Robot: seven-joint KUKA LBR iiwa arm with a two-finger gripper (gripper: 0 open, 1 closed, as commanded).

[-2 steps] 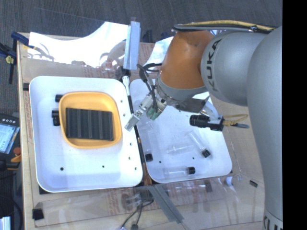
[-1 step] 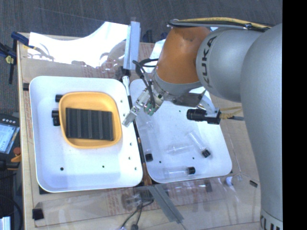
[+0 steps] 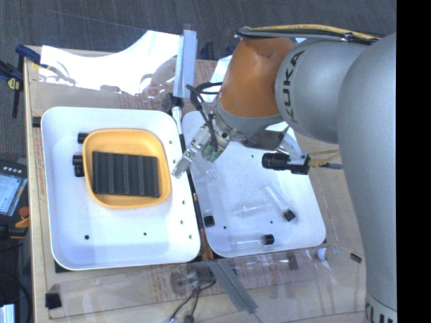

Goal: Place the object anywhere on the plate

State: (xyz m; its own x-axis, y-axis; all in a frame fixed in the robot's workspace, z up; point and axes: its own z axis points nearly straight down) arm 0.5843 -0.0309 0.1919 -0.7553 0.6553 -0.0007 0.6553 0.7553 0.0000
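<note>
Dark ribbed block (image 3: 128, 174) lay flat on the yellow plate (image 3: 126, 138), inside the rim, covering most of the plate's middle and lower part. Block rectangular, long axis ran left-right in the camera view, roughly parallel to the near edge of the left bin (image 3: 60, 241). Its ribs ran across that axis, top-to-bottom in the view. No clear front or back end, so pointing direction could not be told beyond the axis.

Plate sat in the upper-middle of the left bin, with bare white floor below it. Two small black bits (image 3: 79, 165) showed at the plate's left edge, touching or just beside it; too small to identify.

Gripper (image 3: 182, 166) hung over the seam between the two bins, just right of the plate, slanted down-left, apart from the block. Nothing seen in its grasp; open or clenched could not be told. Arm (image 3: 316, 86) came in from the right, its orange band (image 3: 252, 79) above the wrist, over the right bin's (image 3: 306, 237) far part.

Right bin held a couple of clear tubes (image 3: 252, 210) near its middle and small black pieces (image 3: 289, 214) scattered toward its near side.
</note>
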